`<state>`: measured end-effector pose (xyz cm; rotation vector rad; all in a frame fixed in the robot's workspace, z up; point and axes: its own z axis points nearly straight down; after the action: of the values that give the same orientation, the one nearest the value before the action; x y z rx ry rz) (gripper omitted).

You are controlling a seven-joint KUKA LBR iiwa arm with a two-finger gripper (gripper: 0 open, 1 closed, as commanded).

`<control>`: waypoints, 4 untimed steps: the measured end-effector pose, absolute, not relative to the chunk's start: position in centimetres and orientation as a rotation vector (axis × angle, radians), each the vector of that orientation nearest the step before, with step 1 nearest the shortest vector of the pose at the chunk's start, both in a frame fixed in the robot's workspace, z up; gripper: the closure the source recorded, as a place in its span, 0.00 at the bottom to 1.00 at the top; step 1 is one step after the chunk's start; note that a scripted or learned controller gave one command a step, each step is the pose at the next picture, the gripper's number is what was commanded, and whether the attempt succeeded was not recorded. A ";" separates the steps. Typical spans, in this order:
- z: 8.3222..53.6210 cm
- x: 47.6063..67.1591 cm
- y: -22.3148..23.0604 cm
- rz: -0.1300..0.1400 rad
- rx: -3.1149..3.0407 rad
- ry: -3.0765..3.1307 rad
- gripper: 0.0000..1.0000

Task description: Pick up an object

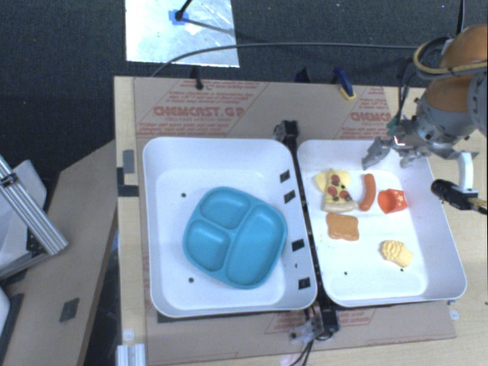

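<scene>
Several toy foods lie in the right bin [431,284]: a pizza slice [337,190], a red sausage [368,192], a red-orange piece [392,200], a toast-like orange piece [342,226] and a yellow ridged piece [396,253]. My gripper [391,152] hovers over the far edge of the right bin, above and just beyond the sausage and the red-orange piece. Its fingers [374,155] are spread apart with nothing between them.
The left bin [164,204] holds a blue divided plate [234,236]. A black clip strip [293,197] runs along the seam between the bins. The arm [457,90] comes in from the upper right. Cardboard [229,109] lies under the bins.
</scene>
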<state>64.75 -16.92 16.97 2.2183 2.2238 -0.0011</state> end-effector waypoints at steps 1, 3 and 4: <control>12.7 64.4 -16.5 0.000 2.218 2.224 0.00; 9.7 64.6 -16.5 0.005 2.211 2.224 1.00; 16.0 65.2 -17.1 0.006 2.212 2.222 1.00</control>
<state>65.24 -17.07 15.96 2.2116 2.2215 0.0060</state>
